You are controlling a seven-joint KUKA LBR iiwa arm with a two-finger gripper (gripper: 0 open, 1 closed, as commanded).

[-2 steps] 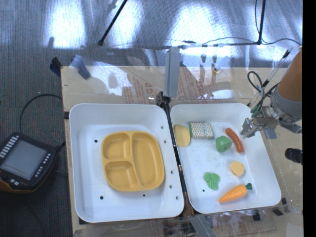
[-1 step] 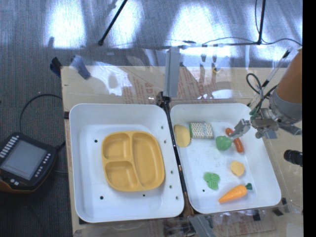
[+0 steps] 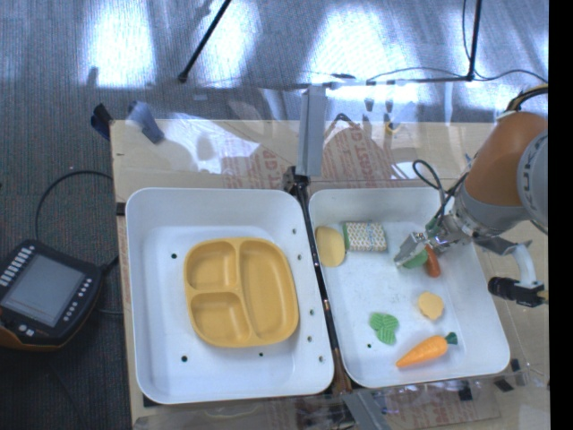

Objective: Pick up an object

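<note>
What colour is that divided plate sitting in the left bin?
The divided plate is yellow, a mustard shade, plain to see in the camera view.

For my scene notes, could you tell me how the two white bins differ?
The left bin bears one thing, a yellow divided plate; the right bin bears several small toy foods, among them a carrot and a green leaf. The gripper is over the right bin, not the left. Both are shallow and white.

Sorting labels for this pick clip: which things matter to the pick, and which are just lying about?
Job:
gripper
small orange and green piece at the gripper
right bin

Lying about:
carrot
green leaf
patterned block
yellow tray
left bin
</note>
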